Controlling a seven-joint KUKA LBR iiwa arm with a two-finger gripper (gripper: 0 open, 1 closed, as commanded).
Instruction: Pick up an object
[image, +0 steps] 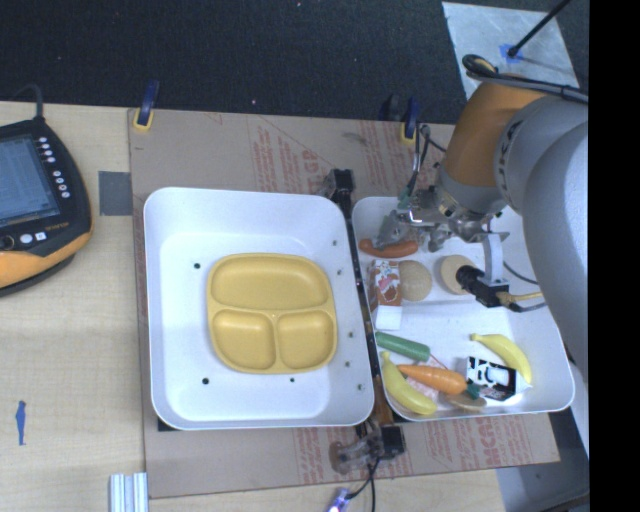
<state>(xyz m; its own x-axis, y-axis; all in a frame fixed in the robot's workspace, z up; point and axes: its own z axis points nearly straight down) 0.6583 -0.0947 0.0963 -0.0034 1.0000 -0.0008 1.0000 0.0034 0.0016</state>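
Bins: 2, side by side. The left bin (160, 300) has 1 yellow plate (270, 310) with 3 compartments, lying flat near its middle. The right bin (450, 322) holds all the loose items.

Count, right bin:
- sausage (388, 246): 1, red, at the far end.
- packet (384, 284): 1, just nearer than the sausage, by the left wall.
- disc (414, 280): 2, beige; the second disc (452, 272) is to its right.
- block (388, 318): 1, white, just below the packet.
- cucumber (404, 346): 1, green, lying at a slant.
- banana (408, 392): 2; this one is at the near left corner, and the second banana (503, 355) is at the near right.
- carrot (434, 378): 1, touching the first banana.
- black-and-white item (490, 376): 1, under the second banana's lower end; kind not clear.

The gripper (420, 222) sits over the far end of the right bin, just above and right of the sausage. Cannot tell whether it is apart or together, and nothing is seen clamped in it.

Bench, outside the bins: pendant (30, 205), 1, far left. Blue clamp (147, 103), 2; the second clamp (406, 112) is at the far edge near the arm.
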